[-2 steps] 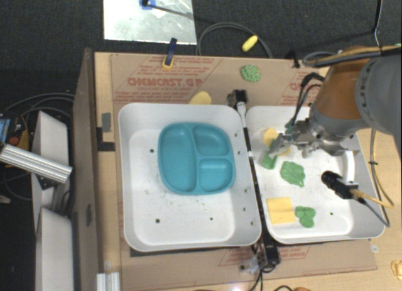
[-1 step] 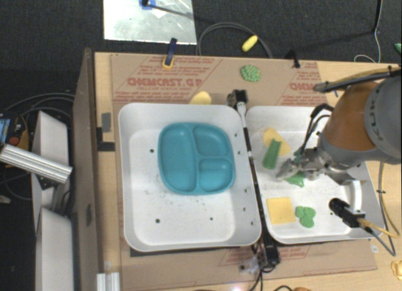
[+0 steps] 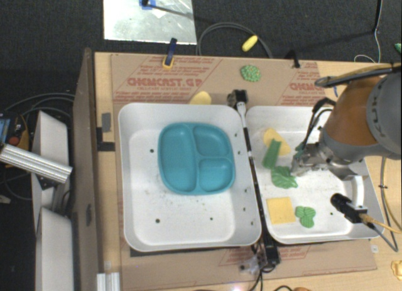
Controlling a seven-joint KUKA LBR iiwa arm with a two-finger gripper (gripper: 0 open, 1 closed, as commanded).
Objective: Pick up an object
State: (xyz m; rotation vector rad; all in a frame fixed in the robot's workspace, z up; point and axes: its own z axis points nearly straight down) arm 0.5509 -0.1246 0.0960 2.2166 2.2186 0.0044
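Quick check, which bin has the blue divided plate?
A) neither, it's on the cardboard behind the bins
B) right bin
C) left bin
C: the blue divided plate lies in the middle of the left bin, while the right bin holds the yellow and green pieces and the tool.

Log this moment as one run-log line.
arm: over right bin | gripper: at green leafy piece, grasp unconfirmed | blue tray: left bin

Right bin (image 3: 326, 236) crowded; left roomy.
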